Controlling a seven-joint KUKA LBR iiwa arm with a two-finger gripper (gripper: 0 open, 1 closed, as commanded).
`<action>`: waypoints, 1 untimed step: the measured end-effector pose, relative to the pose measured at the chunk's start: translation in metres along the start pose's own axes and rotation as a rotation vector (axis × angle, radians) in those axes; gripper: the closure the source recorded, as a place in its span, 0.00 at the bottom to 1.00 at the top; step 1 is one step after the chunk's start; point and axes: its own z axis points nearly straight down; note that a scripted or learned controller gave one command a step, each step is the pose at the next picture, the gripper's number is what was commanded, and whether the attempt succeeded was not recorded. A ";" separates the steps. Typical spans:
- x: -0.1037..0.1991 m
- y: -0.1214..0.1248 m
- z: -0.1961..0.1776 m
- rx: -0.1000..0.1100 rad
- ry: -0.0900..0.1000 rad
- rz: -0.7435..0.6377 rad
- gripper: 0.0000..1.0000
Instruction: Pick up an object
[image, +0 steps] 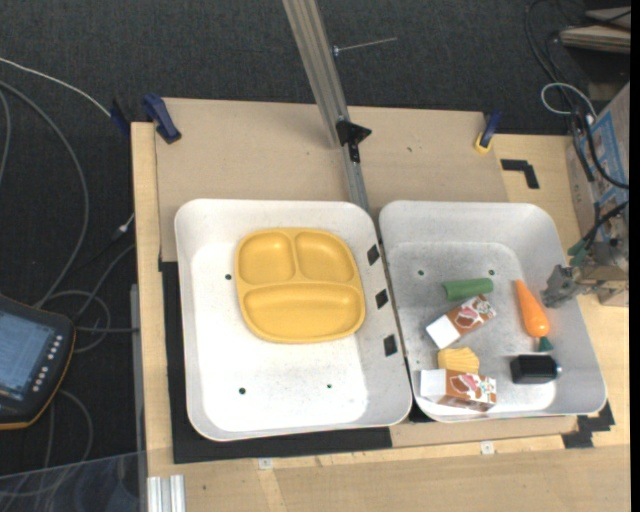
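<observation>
Glossy yellow three-compartment plate (298, 284) in the speckled left bin (205, 330), tapered orange carrot (532, 308), green cylinder (468, 288), boxy black block (532, 369), metallic hand (562, 285) at right bin's (575, 385) rim, grip cannot be told

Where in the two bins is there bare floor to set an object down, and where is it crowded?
Left bin: bare floor below the yellow plate and along its left. Right bin: bare strip above the green piece. Crowded: lower right, round the carrot, cartons and black block.
</observation>
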 end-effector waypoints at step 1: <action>0.000 0.001 -0.013 0.003 0.001 0.000 1.00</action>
